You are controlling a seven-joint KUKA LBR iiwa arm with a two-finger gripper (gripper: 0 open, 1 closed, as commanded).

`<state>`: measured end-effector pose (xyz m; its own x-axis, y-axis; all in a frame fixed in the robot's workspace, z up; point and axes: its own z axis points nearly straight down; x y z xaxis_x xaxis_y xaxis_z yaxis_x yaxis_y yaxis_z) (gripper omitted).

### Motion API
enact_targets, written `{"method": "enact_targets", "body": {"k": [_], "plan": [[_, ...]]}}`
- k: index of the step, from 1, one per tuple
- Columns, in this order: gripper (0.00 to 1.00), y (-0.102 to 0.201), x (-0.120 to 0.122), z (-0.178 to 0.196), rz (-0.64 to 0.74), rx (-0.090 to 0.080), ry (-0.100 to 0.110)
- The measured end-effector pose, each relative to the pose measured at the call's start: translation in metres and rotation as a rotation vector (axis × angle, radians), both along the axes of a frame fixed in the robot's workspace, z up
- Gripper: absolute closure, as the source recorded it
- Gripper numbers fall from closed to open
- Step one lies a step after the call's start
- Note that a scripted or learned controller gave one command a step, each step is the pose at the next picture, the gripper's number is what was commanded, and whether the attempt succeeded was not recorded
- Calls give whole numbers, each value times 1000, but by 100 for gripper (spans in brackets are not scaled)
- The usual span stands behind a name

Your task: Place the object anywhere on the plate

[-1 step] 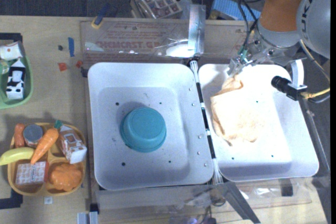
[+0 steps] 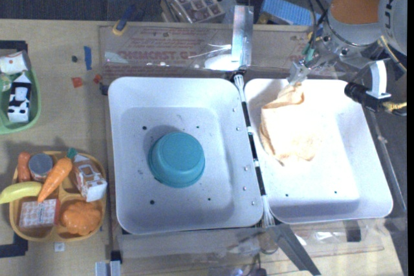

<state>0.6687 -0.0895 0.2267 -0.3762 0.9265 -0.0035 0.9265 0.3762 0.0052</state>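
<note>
A pale tan, floppy cloth-like object (image 2: 292, 132) lies in the right bin (image 2: 362, 191), against its left wall. Its upper corner is drawn up to a point beneath my gripper (image 2: 299, 76). The gripper hangs over the bin's back-left corner, with its thin fingers shut on that corner of the object. A round teal plate (image 2: 176, 159) sits in the middle of the left bin (image 2: 129, 106), well to the left of the gripper.
The ridge where the two bins meet (image 2: 251, 139) runs between the object and the plate. A yellow tray of toy food (image 2: 52, 194) and a green bowl (image 2: 19, 100) sit at the far left of the bench. Cables and a black-and-white fitting (image 2: 374, 84) hang at the right.
</note>
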Motion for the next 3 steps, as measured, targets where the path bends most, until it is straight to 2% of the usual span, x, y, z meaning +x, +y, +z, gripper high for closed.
{"method": "enact_targets", "body": {"k": [2,3], "plan": [[100,99,-23,16,798,-2,2],[100,145,-22,4,1181,-3,1]]}}
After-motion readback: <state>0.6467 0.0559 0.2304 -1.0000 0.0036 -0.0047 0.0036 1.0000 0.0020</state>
